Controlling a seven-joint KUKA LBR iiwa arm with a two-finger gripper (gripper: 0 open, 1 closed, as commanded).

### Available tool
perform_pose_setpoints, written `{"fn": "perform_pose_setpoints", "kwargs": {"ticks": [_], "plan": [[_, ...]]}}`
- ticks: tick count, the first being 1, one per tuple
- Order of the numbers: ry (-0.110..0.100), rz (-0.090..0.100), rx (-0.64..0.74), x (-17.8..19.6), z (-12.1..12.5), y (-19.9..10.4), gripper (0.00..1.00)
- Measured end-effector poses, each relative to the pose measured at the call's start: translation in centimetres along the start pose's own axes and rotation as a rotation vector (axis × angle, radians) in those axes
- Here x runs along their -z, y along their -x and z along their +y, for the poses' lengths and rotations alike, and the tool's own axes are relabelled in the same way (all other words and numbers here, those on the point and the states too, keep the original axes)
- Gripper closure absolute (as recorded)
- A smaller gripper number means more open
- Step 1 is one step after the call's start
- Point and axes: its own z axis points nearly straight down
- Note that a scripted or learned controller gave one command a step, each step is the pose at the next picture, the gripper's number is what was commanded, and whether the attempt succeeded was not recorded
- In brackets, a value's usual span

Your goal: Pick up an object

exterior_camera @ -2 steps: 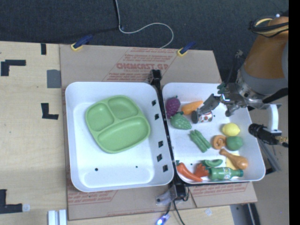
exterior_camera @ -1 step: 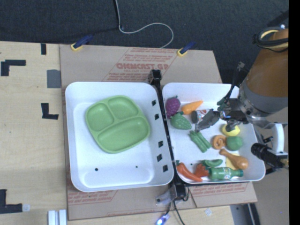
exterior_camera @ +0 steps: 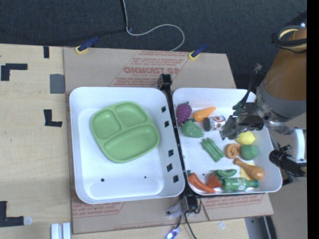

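The right bin (exterior_camera: 192, 97) holds several toy foods: purple grapes (exterior_camera: 183, 111), an orange carrot (exterior_camera: 204, 114), a green broccoli-like piece (exterior_camera: 192, 129), a small can (exterior_camera: 215, 123), green beans (exterior_camera: 212, 149), a yellow lemon (exterior_camera: 246, 139), an orange ring (exterior_camera: 232, 150), a green ball (exterior_camera: 249, 152), a drumstick (exterior_camera: 249, 168), a green bottle (exterior_camera: 239, 184) and a red pepper (exterior_camera: 202, 182). My gripper (exterior_camera: 234, 127) hangs over the bin's right half, just left of the lemon and right of the can. Nothing shows between its dark fingers.
The left bin (exterior_camera: 84, 178) carries a green divided plate (exterior_camera: 125, 131). A black divider (exterior_camera: 172, 133) separates the bins. A cable (exterior_camera: 149, 31) loops behind the cardboard sheet. The arm's grey and orange body (exterior_camera: 286, 81) stands above the right bin's right edge.
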Motion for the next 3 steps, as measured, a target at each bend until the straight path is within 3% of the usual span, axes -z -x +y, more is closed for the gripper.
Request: {"fn": "perform_pose_setpoints", "kwargs": {"ticks": [1, 2, 3], "plan": [[0.005, 0.000, 0.003, 2.2, 2.1, -4.1, 1.00], [0.005, 0.001, 0.006, 3.9, 4.0, -10.9, 1.00], [0.006, 0.000, -0.001, 7.9, 1.8, -10.7, 1.00]]}}
